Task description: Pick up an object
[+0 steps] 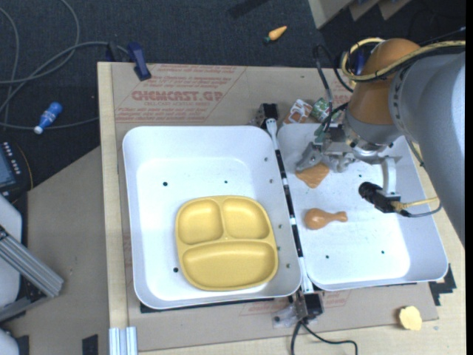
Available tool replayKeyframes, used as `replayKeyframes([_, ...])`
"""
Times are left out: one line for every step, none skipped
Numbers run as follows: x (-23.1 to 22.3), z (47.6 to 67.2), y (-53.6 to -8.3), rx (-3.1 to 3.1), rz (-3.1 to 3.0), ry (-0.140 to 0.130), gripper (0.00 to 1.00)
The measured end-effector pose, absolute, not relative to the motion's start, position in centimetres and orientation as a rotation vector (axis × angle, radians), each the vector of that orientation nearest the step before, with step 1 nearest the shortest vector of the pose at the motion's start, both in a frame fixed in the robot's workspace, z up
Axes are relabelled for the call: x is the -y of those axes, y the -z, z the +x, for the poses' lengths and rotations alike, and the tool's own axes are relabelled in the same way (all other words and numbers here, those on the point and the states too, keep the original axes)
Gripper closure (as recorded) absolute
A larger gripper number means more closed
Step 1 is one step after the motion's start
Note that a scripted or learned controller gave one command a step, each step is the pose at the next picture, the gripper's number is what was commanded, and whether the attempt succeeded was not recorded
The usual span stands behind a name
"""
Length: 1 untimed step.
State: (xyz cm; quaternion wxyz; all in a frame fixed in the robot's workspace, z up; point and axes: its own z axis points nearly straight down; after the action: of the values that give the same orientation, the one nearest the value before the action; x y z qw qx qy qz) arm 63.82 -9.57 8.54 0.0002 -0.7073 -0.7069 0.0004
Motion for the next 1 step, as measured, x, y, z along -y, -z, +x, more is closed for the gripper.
replayKeyframes([9.60, 64.75, -8.49, 2.226, -2.221, 0.002, 0.00])
